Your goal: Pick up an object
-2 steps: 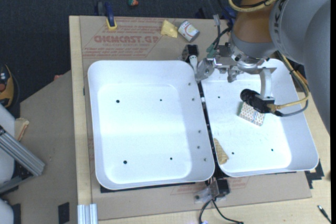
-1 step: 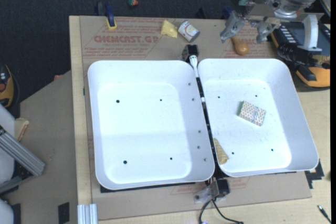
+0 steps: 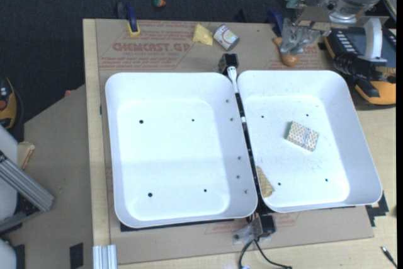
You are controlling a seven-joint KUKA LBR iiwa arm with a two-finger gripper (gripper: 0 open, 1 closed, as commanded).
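A small patterned block (image 3: pixel 302 135), pale with coloured speckles, lies flat in the right bin (image 3: pixel 352 135), a little right of its middle. A tan scrap (image 3: pixel 265 184) rests at that bin's near-left corner, close to the rim between the bins. My gripper (image 3: pixel 296 42) hangs beyond the right bin's far edge, over the cardboard bench top, well away from the block. Just below it on the cardboard sits a small orange-tan lump (image 3: pixel 289 60); I see nothing held in the gripper.
The left bin (image 3: pixel 119 135) lies beside the right one. Behind the bins on the cardboard are a yellow piece (image 3: pixel 203 34), a small white box (image 3: pixel 225 37), a blue and yellow clamp (image 3: pixel 132 22) and a black-and-white part (image 3: pixel 230 63) at the seam.
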